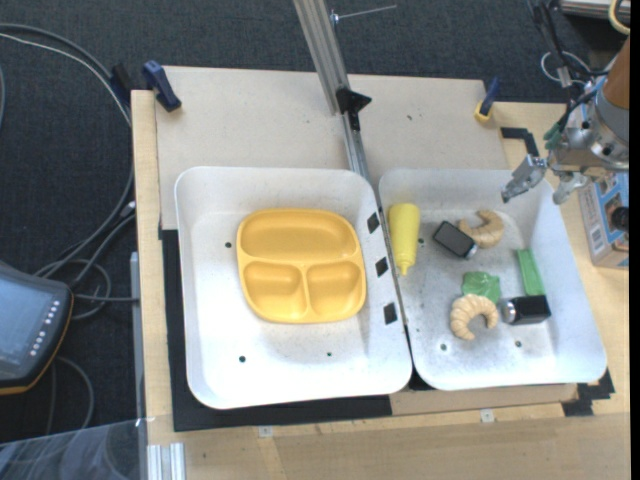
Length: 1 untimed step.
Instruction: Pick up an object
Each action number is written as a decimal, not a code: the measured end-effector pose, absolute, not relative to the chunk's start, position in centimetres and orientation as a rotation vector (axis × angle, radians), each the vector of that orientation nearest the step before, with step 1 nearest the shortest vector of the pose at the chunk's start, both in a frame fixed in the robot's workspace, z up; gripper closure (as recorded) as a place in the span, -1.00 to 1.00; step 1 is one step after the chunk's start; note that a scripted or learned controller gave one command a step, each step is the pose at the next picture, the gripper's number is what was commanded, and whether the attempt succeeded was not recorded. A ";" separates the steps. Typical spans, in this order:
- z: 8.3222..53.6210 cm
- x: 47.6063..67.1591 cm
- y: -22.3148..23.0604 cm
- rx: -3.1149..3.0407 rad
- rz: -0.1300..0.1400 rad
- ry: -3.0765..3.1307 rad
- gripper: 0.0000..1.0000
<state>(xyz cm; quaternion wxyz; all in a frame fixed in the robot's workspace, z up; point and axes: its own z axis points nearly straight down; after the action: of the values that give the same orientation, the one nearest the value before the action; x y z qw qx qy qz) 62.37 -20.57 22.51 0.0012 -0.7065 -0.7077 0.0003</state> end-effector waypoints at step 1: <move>22.5 62.4 -20.6 -2.218 0.002 -2.222 -1.00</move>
<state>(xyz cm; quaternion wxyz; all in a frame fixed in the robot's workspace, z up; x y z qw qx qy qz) 62.37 -20.58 22.51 0.0011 -0.7064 -0.7078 0.0007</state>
